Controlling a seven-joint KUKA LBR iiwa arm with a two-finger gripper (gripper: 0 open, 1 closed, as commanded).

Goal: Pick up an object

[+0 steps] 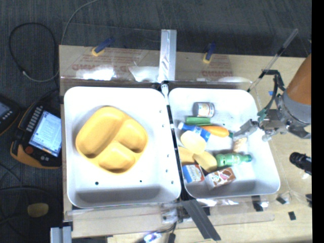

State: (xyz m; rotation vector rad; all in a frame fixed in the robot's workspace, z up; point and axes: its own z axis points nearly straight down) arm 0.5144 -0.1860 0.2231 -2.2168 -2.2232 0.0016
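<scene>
Green bottle [233, 159] lies on its side in the right bin [263, 178], long axis left-right, cap toward the right. The gripper [246, 127] hovers just above it; its state I cannot tell.

Open floor along the right bin [263, 184]'s right side; clutter around the green bottle [233, 159] leftward.
</scene>
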